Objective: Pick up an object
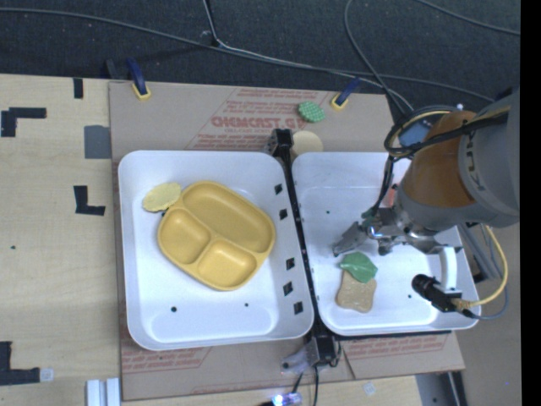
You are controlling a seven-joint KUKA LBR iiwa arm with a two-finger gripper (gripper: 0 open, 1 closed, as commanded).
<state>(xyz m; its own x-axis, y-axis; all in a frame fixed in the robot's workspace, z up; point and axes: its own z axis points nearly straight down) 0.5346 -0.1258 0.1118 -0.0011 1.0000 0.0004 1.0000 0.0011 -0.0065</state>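
Gripper [353,241] hanging with fingers spread, pinching nothing; green leaf piece [360,266] lying just below-right of it.

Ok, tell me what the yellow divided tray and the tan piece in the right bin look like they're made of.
The yellow divided tray looks like moulded plastic, semi-gloss: uniform colour, rounded compartment edges, soft sheen. The tan piece looks matte and speckled, probably toy bread of foam or rubbery plastic; too small to be sure. A green leaf-like piece overlaps its top.
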